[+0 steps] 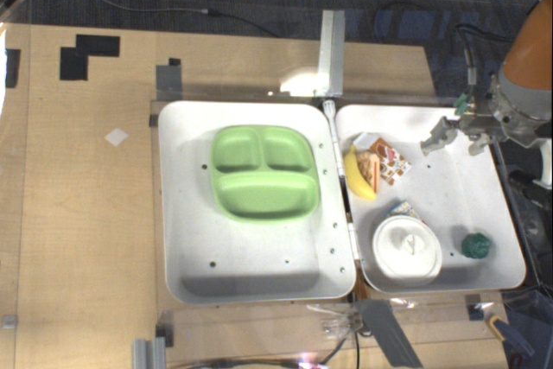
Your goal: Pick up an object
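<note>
The right bin [505, 220] holds several objects. A yellow banana [356, 177] lies along its left wall, with a red-and-white snack packet [383, 163] touching it. A white round lidded tub [406, 247] sits at the front, and a small dark green ball [475, 246] lies at the front right. My gripper [454, 143] hovers over the bin's back right area, to the right of the packet. Its two fingers are spread open with nothing between them.
The left bin [186, 212] holds a green divided plate [263, 171]. A small grey-blue scrap [400, 208] lies just behind the tub. A metal post [332, 56] stands behind the divider between the bins. Bare white floor lies under the gripper.
</note>
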